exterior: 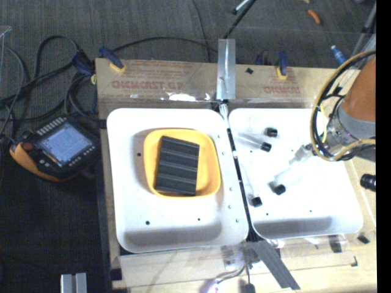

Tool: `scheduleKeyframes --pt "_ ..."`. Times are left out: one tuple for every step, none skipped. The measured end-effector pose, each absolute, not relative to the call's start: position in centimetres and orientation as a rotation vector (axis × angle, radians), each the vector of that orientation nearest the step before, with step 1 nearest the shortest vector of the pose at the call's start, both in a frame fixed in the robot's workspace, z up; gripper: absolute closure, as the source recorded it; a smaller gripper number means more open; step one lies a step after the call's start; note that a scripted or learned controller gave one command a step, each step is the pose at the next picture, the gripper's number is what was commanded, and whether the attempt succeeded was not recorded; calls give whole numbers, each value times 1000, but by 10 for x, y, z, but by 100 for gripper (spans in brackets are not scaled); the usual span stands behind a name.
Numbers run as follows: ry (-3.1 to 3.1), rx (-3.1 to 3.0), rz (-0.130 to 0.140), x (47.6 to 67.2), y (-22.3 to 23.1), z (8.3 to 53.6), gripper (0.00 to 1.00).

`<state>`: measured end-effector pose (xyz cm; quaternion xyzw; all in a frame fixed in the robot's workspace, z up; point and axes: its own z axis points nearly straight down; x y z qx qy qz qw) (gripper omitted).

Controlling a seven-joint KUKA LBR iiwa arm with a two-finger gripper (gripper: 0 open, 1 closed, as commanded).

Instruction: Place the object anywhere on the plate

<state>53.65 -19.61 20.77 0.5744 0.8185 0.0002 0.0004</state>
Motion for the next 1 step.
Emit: scheduleKeyframes --pt "2571 1804 0 537 -196 208 0"
